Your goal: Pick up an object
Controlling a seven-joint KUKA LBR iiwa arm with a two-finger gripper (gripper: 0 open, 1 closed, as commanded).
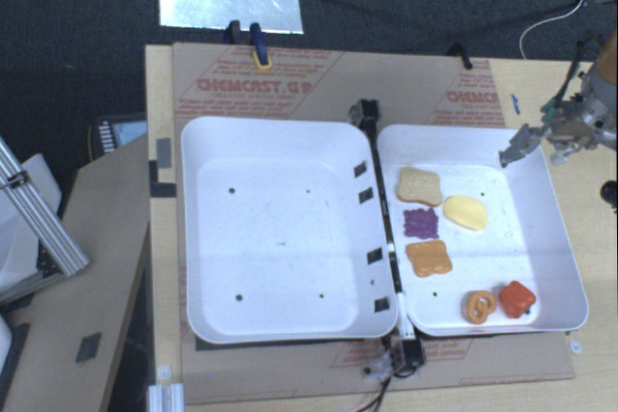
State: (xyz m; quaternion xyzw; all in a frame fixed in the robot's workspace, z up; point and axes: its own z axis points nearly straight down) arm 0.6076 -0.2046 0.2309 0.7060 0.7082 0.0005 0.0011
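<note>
You're watching claw [514, 151] hovering at right bin [541, 207] far rim, grip state unclear. Nothing picked yet. Nearest target, yellow piece [465, 212], sitting below-left of claw; grasp remaining.

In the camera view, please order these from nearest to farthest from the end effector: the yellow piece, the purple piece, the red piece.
From the end effector, at the right bin's far edge:
1. Yellow piece, middle of the right bin.
2. Purple piece, near the divider.
3. Red piece, near corner.
</note>
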